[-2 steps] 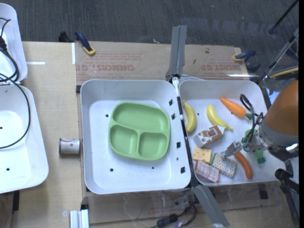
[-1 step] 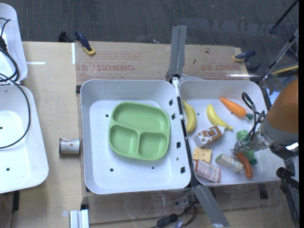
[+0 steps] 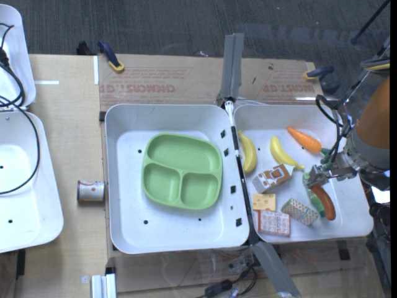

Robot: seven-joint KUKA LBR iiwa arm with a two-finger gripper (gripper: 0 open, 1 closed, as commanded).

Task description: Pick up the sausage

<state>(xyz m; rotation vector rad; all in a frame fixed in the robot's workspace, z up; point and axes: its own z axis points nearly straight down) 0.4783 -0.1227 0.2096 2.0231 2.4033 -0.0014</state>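
A: Looking down at the right bin (image 3: 366, 225), where does the sausage (image 3: 324, 203) lie?

B: Toward the near right part of that bin, slanted, its reddish-brown length running from far-left to near-right. A green piece (image 3: 308, 198) sits against its left side.

A: And the tool (image 3: 317, 176)?

B: It hangs just above the far end of the sausage, at the tip of the arm (image 3: 375, 129) that reaches in from the right. Whether it touches the sausage I cannot tell. Whether its fingers are apart or together I cannot tell either; cables and dark metal blur that spot.

A: What else is in that bin?

B: A carrot (image 3: 304, 139) at the far side, and two bananas: one yellow banana (image 3: 282, 152) near the middle, a second banana (image 3: 248, 152) close along the left wall. Nearer lie a small carton (image 3: 272, 178), a cheese wedge (image 3: 263, 202), a patterned box (image 3: 300, 211) just left of the sausage, and a pink packet (image 3: 273, 223) at the near edge.

A: And the left bin (image 3: 124, 228)?

B: It carries a green divided plate (image 3: 183, 171), well apart from the sausage. On the tabletop (image 3: 68, 79), left of that bin, a small can (image 3: 91, 191) lies on its side.
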